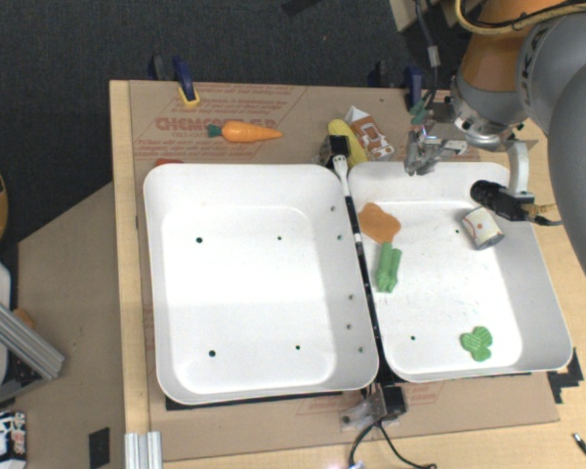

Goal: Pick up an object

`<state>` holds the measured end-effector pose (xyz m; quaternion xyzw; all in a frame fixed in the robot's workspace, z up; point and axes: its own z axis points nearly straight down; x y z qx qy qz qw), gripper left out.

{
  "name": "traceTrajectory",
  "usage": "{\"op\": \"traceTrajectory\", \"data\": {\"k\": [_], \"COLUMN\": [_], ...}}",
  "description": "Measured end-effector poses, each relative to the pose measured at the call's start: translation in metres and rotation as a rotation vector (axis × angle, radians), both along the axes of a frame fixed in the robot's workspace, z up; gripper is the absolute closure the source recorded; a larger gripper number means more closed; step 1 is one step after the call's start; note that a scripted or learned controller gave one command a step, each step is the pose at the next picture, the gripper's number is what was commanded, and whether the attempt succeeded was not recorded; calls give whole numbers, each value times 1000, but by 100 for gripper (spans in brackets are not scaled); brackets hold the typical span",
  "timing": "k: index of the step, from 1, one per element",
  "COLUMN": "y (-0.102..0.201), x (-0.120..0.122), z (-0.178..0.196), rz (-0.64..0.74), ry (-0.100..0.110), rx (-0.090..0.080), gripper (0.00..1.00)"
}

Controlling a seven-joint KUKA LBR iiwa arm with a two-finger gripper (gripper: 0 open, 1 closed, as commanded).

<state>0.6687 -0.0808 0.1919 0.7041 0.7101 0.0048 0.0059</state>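
From above I see my gripper (422, 156) hanging over the far rim of the right bin (527, 360), and I cannot tell its state. Inside that bin lie an orange piece (379, 223) touching a green block (387, 269), a small white and red object (481, 228) and a green clump (477, 343); a toy carrot (246, 133) lies on the cardboard beyond the left bin (166, 262)

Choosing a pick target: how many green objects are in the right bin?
2. A long green piece lies near the right bin's left wall, below an orange item; a lumpy green piece sits near its front right corner.
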Motion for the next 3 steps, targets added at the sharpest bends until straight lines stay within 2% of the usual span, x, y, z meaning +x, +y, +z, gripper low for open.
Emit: {"op": "traceTrajectory", "data": {"k": [1, 2, 3], "y": [-96, -147, -75], "x": [-2, -19, -21], "z": [69, 68, 101], "rz": [-14, -14, -2], "ry": [4, 12, 11], "rx": [-6, -3, 2], "gripper": [100, 100, 100]}}
